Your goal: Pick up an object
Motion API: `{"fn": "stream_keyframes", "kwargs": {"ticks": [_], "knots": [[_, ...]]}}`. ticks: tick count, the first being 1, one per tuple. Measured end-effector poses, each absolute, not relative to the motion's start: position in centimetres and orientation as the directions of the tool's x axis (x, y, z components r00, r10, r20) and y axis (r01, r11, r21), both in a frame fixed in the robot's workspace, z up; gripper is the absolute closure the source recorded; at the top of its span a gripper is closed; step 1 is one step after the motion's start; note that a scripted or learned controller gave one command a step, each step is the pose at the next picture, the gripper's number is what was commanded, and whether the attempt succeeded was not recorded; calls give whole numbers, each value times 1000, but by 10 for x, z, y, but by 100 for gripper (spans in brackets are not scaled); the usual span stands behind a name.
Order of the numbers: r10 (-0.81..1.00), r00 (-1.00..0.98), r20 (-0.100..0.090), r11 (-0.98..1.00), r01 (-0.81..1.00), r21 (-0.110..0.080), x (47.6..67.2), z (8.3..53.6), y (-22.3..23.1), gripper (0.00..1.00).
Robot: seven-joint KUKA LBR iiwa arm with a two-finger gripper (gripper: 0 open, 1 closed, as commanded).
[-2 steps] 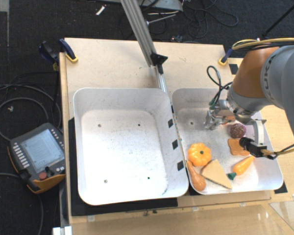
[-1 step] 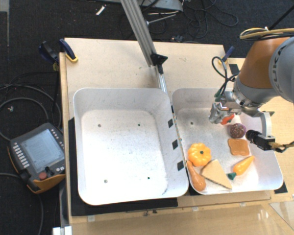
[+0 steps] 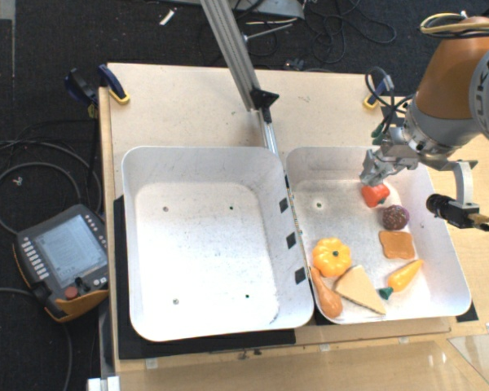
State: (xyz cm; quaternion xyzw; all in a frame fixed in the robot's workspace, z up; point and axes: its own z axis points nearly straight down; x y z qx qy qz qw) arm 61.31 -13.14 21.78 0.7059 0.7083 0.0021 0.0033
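End effector: the end effector (image 3: 377, 172) hangs low over the back of the right bin (image 3: 330, 160), directly above and apparently touching a small red toy, likely a tomato or pepper (image 3: 376, 194); its grip cannot be told from this slant, nor whether anything is in its hold
Arm: grey with an orange band (image 3: 456, 68), reaching in from the right edge of the camera view
Task thing: the red toy sits on the bin floor just under the end effector; a dark purple round piece (image 3: 395, 217) lies just beside it toward the front
Other candidates: an orange bread-like slab (image 3: 397, 245); a carrot-like piece (image 3: 404, 274); a yellow pumpkin (image 3: 332, 257); a pale cheese wedge (image 3: 360, 289); a brown sausage-like piece (image 3: 328, 296) along the bin's left wall
Left bin: the left bin (image 3: 147, 169) stands beside the right one on the tabletop (image 3: 187, 108)
Progress: judged as the reach being done and the grasp in hand; nothing looks lifted yet; closing, raising and clearing the bin remain
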Motion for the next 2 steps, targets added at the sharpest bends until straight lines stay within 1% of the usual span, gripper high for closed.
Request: {"fn": "stream_keyframes", "kwargs": {"ticks": [1,2], "knots": [[1000,-4,-2,4,1000,6,614,262,-131,100],[1000,-8,2,8,1000,-2,601,246,-78,100]]}}
